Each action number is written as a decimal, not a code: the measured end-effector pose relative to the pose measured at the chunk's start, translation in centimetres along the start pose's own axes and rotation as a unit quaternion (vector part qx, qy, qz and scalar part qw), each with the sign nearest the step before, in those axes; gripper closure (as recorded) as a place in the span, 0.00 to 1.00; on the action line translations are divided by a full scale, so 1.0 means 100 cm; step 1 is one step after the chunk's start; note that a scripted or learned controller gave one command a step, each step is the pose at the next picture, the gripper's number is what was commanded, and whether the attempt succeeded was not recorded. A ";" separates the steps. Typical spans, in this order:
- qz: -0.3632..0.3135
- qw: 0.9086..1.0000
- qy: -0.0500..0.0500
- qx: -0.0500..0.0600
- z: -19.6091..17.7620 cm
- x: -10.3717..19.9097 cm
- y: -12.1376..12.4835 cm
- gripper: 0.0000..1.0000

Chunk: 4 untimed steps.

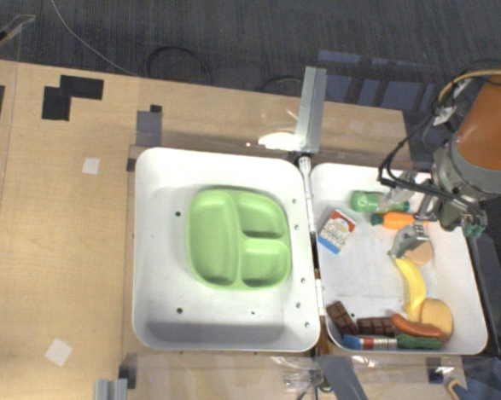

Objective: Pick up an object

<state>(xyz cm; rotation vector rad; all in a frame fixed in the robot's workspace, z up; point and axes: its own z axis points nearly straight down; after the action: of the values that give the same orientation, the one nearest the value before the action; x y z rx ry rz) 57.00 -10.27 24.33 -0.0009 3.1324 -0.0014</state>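
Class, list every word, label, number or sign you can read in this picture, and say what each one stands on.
No text is readable.
Small carton in the right bin: red and blue print, too blurred to read.
Chocolate bar: no legible wording.

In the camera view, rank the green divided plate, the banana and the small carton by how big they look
1. Green divided plate, by far the largest.
2. Banana.
3. Small carton, close to the banana in area, so this order is unsure.

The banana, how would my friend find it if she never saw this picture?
Look at the right white bin, not the left bin holding the green plate. Near its right side lies the banana, below the gripper. It is the only long, curved yellow thing; its lower end meets a round yellowish food.
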 end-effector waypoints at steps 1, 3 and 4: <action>-0.046 0.999 0.006 -0.001 0.108 0.034 -0.032 0.00; -0.013 1.000 -0.002 0.001 0.153 0.012 -0.056 0.00; 0.057 0.998 -0.002 -0.001 0.155 -0.053 -0.027 0.00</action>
<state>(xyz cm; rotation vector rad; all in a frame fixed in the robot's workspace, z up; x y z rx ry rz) 62.41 -12.95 8.88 0.1778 3.1239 0.0011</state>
